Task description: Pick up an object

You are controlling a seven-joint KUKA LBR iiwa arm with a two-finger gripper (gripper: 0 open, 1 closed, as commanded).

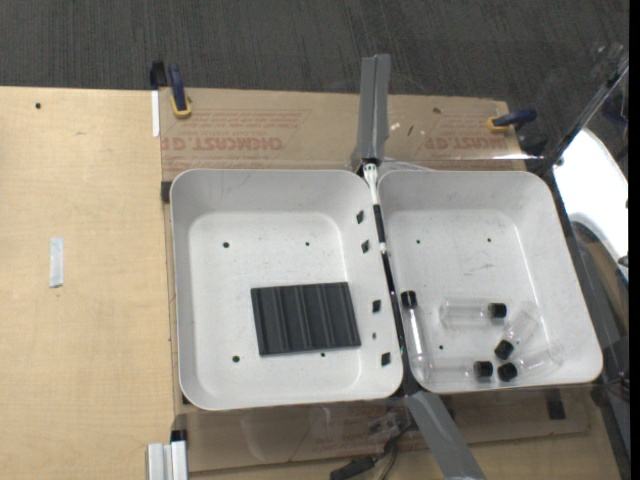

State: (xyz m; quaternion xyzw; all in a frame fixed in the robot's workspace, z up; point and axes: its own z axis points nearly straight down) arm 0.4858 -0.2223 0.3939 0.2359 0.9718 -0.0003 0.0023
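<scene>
Slanted overhead view of both bins (pixel 190 268)

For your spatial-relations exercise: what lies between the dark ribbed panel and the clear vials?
In the camera view, the bins' adjoining walls separate the dark ribbed panel from the clear vials.

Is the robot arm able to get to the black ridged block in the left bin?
Probably yes. The black ridged block lies flat in the open on the left bin floor, with nothing on top of it or crowding it.

Clear vials (pixel 497 336) at right bin's (pixel 560 258) corner, outlines indistinct
</scene>
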